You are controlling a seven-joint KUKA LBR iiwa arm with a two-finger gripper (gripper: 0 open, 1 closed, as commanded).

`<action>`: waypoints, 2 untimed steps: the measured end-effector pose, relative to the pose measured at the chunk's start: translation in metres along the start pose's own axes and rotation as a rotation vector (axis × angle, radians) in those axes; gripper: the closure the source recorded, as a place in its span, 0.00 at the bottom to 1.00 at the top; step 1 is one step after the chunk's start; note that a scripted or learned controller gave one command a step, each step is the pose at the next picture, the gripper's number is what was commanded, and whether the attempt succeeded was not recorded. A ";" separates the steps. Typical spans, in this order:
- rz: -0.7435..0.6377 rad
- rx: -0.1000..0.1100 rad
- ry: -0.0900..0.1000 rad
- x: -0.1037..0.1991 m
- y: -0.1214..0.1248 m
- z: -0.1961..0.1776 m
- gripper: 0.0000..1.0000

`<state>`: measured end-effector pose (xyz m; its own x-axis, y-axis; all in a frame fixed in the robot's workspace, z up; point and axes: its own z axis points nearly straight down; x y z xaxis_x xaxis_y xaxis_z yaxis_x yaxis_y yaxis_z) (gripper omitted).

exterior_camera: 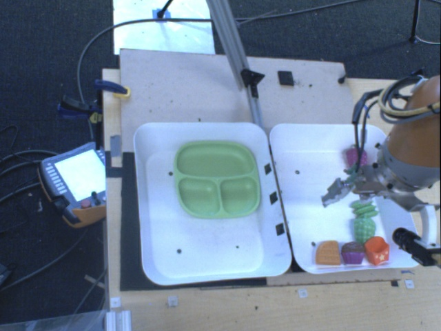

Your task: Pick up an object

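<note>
Orange block (376, 250), purple piece (353, 253) and tan piece (328, 253) line the right bin (303, 185) at six o'clock; my claw (335, 193), fingers unreadable, hovers at ten o'clock from them.

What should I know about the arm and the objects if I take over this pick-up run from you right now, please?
Gripper: over the right bin, nothing visible between its fingers; open or shut is unclear.
Objects: green toy just right of the gripper; orange block, purple piece and orange-red piece along the bin's near edge; pink item partly behind the arm.
Left bin: green divided plate.
Done: no pick yet.
Left: grasp and lift one object.
</note>
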<state>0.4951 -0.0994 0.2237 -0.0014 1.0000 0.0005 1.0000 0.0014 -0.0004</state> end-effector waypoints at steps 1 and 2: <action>0.001 0.002 0.000 0.000 -0.006 0.044 0.00; 0.000 0.003 0.001 0.000 -0.009 0.086 0.00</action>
<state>0.4861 -0.0994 0.1374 -0.0009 1.0000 0.0011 1.0000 0.0009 -0.0032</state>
